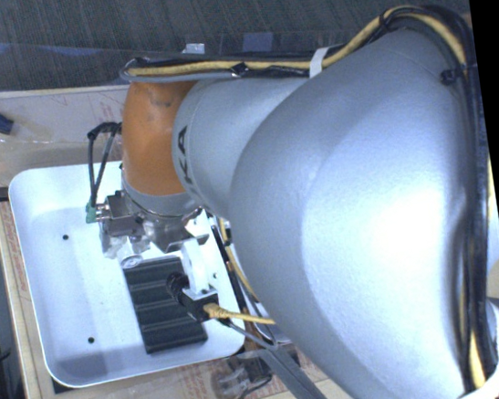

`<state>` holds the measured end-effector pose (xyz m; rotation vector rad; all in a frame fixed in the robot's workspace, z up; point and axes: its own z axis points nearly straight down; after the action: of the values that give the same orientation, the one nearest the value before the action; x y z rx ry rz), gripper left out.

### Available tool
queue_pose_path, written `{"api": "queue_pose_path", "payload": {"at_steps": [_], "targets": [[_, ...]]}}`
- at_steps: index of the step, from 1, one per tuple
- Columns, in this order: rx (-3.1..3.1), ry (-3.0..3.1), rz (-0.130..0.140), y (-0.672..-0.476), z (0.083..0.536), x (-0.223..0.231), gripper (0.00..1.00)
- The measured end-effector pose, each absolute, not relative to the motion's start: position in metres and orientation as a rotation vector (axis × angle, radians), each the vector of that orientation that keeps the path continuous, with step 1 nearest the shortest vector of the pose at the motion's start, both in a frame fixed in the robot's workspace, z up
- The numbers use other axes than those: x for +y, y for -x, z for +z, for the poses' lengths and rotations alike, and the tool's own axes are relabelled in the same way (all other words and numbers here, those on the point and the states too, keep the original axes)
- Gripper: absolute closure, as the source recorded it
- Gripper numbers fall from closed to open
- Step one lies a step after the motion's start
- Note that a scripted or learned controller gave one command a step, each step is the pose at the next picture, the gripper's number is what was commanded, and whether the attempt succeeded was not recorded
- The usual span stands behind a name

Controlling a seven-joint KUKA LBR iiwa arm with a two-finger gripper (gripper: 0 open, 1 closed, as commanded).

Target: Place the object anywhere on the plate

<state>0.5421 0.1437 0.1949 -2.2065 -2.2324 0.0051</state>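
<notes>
Because the gripper (165,305) turns only its black, ribbed, box-like housing to the camera, I cannot tell whether it is wide, narrow or holding anything. It hangs over the white bin's (47,268) right half, near the bin's front wall. Above it rise the orange band (148,134) and the smooth, rounded grey arm (352,207), whose bulk covers everything right of the bin, so the object and plate cannot be placed. The risk, as I judge it: a loose yellow cable (234,316) beside the gripper snagging the bin's glossy rim.
</notes>
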Motion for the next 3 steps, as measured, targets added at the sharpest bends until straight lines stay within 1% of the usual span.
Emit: {"api": "queue_pose_path", "payload": {"at_steps": [1, 2, 3], "targets": [[-2.564, 1.807, 0.005, -0.476, 0.215, 0.084, 1.00], [-2.372, 2.056, 0.005, -0.475, 0.091, 0.142, 1.00], [-2.584, 1.778, 0.001, -0.476, 0.092, 0.105, 1.00]]}}
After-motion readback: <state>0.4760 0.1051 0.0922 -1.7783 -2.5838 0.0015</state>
